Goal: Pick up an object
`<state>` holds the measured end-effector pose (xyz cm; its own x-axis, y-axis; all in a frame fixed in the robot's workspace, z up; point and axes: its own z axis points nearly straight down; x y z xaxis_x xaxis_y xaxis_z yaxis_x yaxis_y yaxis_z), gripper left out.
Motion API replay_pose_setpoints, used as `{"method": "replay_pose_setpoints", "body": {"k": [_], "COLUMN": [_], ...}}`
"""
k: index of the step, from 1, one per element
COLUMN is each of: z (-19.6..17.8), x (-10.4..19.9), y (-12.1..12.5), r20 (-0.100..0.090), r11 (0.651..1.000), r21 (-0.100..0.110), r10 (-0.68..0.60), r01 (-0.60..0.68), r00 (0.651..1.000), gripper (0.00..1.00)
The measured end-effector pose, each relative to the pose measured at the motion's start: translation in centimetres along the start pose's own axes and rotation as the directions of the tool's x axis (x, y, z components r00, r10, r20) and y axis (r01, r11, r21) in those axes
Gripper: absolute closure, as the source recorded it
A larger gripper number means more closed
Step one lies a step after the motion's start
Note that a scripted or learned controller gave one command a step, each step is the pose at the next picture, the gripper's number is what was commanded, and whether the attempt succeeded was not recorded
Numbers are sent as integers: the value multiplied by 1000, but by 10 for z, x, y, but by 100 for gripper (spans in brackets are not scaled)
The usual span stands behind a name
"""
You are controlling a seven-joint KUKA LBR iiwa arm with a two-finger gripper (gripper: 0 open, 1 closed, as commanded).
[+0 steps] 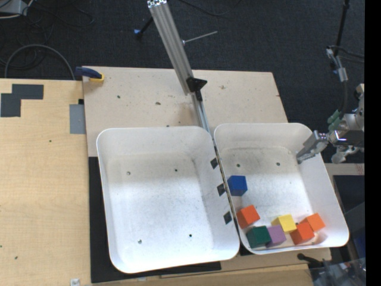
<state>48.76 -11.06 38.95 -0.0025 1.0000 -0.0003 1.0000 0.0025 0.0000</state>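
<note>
Hovering hand (308, 150) at bin rim, blue cube (237, 185) well apart.

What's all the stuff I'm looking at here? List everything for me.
left bin: one, white, shallow, on the bench.
right bin: one, white, shallow, touching the left bin's side.
blue block: one, blue, right bin, near its left wall.
orange blocks: three; one below the blue block, two at the bin's near right corner.
green block: one, dark green, near edge of right bin.
purple block: one, purple, beside the green block.
yellow block: one, yellow, just behind the purple block.
metal bar: one, silver, slanting up from between the bins.
clamp: one, blue and yellow, bench's far left corner.
gripper: one, grey, over the right bin's right rim.
</note>
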Motion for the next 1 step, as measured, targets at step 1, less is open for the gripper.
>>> {"method": "replay_pose_setpoints", "body": {"k": [1], "z": [11], "x": [11], "y": [0], "r20": [0], "r11": [1000], "r21": [3], "r10": [0], "r01": [0], "r00": [1000], "gripper": [0]}}
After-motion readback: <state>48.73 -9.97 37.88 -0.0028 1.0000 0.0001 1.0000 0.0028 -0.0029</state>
